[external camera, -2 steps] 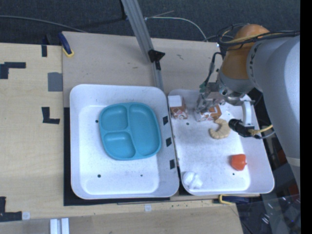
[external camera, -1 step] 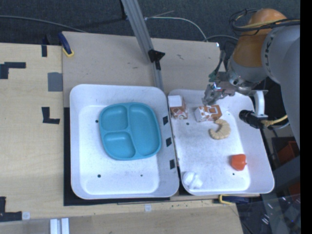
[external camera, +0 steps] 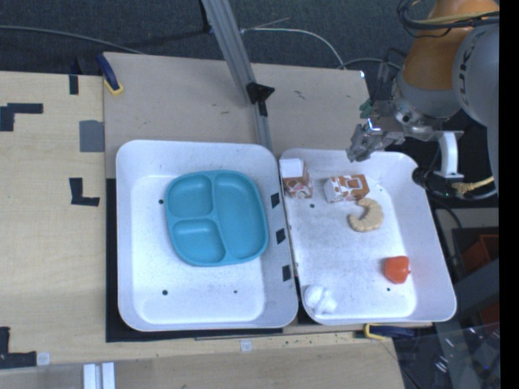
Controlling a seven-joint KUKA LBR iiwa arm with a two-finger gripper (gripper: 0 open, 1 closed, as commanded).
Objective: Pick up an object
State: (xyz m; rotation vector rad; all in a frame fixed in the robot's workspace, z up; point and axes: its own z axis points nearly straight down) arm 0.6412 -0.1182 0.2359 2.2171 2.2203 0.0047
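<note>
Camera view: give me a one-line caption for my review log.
Claw poised over the right bin's far edge near a small carton, croissant and red item; teal divided plate in left bin.

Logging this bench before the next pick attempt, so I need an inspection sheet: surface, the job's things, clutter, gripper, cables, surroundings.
Surface: tan bench bearing two white bins side by side, left bin, right bin.
Job's things: in the right bin, two small cartons and, a croissant-shaped piece, a red item, a white item in the near corner.
Clutter: blue divided plate in the left bin.
Gripper: gripper above the right bin's far edge, holding nothing visible.
Cables: thin cable across the bench's far side; black cables by the arm.
Surroundings: metal pole, dark floor.
</note>
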